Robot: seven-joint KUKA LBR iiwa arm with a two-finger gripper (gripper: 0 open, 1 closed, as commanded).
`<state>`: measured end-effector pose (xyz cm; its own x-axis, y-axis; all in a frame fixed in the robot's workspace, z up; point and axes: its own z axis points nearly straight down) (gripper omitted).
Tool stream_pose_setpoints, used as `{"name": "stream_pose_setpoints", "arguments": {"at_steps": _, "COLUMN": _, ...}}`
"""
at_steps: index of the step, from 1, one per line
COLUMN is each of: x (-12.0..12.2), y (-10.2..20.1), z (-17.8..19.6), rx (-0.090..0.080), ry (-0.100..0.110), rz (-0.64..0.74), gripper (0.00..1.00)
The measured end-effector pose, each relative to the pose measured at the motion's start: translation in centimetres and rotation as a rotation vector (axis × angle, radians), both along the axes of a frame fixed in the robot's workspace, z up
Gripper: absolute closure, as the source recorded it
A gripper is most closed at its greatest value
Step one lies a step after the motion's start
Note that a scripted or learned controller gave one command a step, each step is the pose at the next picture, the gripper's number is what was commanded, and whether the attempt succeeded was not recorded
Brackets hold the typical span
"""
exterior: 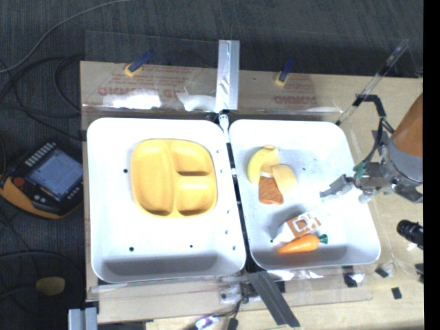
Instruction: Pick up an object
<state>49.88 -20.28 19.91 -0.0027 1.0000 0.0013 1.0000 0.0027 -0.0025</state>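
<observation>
The gripper (338, 186) hangs over the right bin (347, 253), at about three o'clock near its edge. I cannot tell how it is set, because it is too small and blurry here. Nothing shows in its grasp, and it touches no toy.

The toys lie apart from it, more toward the middle. A yellow banana (262, 161) sits at eleven o'clock, touching a tan bread slice (284, 177) and an orange-brown piece (270, 192). A carrot (300, 245) (orange, with a green top) lies at six o'clock, just below a small white and orange block (303, 223).

The left bin (110, 253) holds a yellow tray (174, 177) with sections.
</observation>
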Motion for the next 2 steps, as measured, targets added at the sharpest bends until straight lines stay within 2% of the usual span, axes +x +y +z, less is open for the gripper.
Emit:
{"name": "stream_pose_setpoints", "arguments": {"at_steps": 1, "x": 0.1, "y": 9.0, "z": -8.3, "rx": 0.001, "ry": 0.002, "rz": 0.103, "gripper": 0.00}}
{"name": "stream_pose_setpoints", "arguments": {"at_steps": 2, "x": 6.0, "y": 9.2, "z": -8.6, "rx": -0.001, "ry": 0.001, "rz": 0.094, "gripper": 0.00}}
